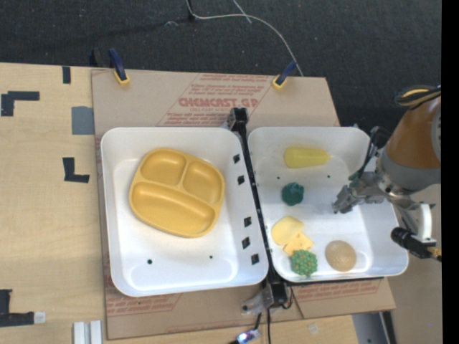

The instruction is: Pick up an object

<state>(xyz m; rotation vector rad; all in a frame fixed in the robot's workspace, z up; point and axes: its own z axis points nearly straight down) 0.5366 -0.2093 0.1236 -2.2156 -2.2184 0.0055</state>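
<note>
A: Where is the arm, and how is it posed?

B: The grey arm (410, 165) with its orange band reaches in from the right side of the camera view. It bends down over the right edge of the right bin (358, 138). Its claw (344, 201) hangs low inside that bin, close above the white floor, over a bare patch near the bin's right wall.

A: Is the claw open, or gripping something?

B: I cannot tell how the claw stands; it is small and dark in this view. Nothing shows between its tips.

A: What can it pick from, counted?

B: Two white bins sit side by side on the bench (43, 192). The left bin (115, 264) holds one item, a yellow divided plate (176, 191). The right bin holds five: one pale yellow block (305, 156) near the far wall, one dark green lump (292, 193) at the middle, one pair of yellow wedges (292, 234) lying together near the front, one bright green bumpy ball (303, 263) touching the wedges, and one tan round piece (341, 255) just beside that ball. The green lump is nearest the claw, yet well apart from it.
</note>
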